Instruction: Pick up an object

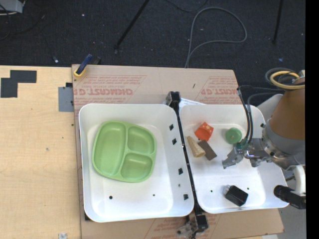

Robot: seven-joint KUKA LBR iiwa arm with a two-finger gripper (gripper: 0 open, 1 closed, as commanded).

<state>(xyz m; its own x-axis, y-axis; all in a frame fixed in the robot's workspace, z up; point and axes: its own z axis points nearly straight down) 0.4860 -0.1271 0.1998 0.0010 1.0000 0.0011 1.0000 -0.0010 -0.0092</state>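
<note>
2 white bins: left bin (87, 183) holding 1 green divided plate (124, 151); right bin (259, 188) holding the gripper (230, 162), lowered mid-bin, finger state indiscernible, near 1 wooden block (196, 147), 1 black object (236, 195), 1 orange piece (204, 131), 1 green round piece (232, 135).

Overhead slanted view (fixed), both bins (84, 133)

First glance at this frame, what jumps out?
The big green divided plate dominates the left bin. In the right bin, small things cluster near the top: an orange block, a green round piece, a wooden block touching a dark brown one, plus a black object alone near the front. The gripper hangs over that bin from the right.
</note>
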